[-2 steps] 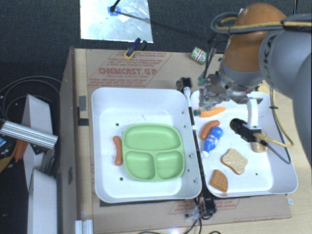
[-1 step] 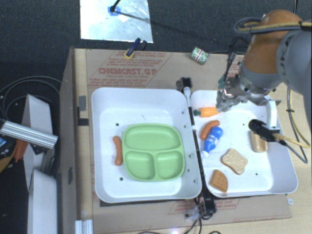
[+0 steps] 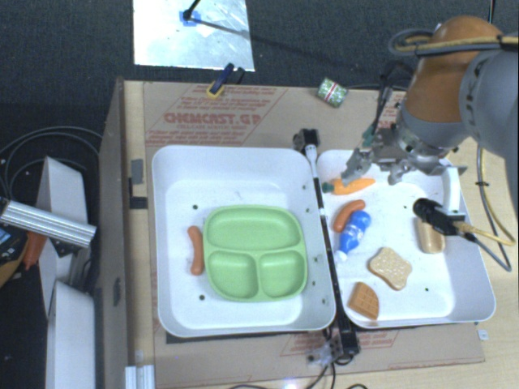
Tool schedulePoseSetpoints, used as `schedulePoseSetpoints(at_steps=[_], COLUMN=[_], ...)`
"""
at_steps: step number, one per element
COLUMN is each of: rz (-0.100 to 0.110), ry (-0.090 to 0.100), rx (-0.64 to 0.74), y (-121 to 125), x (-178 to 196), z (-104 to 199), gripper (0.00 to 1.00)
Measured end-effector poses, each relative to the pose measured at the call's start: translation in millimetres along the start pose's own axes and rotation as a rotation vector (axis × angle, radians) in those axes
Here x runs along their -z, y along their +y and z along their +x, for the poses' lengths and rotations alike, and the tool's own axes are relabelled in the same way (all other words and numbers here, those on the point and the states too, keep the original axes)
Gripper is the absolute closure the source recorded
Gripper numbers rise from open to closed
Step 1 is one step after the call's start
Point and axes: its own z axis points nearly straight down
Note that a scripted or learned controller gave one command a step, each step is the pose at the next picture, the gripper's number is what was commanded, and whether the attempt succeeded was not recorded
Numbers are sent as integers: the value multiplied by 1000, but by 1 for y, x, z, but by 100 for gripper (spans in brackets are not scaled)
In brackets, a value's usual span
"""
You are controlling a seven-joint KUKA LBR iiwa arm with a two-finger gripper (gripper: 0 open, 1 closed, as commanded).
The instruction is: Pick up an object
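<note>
The tool [image 3: 378, 171] hangs with fingers spread above an orange carrot [image 3: 354, 186] at the far left of the right bin [image 3: 470, 274]. Nearer lie a red sausage [image 3: 349, 214], a blue bottle [image 3: 353, 233], toast [image 3: 390, 267] and a waffle [image 3: 364, 301]. The left bin [image 3: 174, 217] holds a green divided plate [image 3: 255, 251].

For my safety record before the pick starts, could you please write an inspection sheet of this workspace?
Surface: left bin and right bin, both white, side by side on printed cardboard.
Job's things: the right bin holds a carrot, red sausage, blue bottle, toast, waffle and tan roll. The left bin holds a green plate and a second sausage.
Clutter: yellow clip on the cardboard; green can beyond it.
Claw: open, holding nothing, over the carrot.
Cables: black loops on the floor at left.
Surroundings: dark carpet, silver sheet, metal bar.
</note>
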Motion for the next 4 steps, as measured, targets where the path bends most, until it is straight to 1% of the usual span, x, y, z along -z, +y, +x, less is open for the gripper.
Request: schedulePoseSetpoints(at_steps=[1, 2, 3, 4], rz=[2, -1, -2, 26], ry=[1, 0, 0, 4], rx=[-1, -2, 1, -2], y=[-81, -49, 19, 61], x=[-44, -144, -143, -144], z=[-18, -40, -44, -41], gripper=[0, 0, 0, 0])
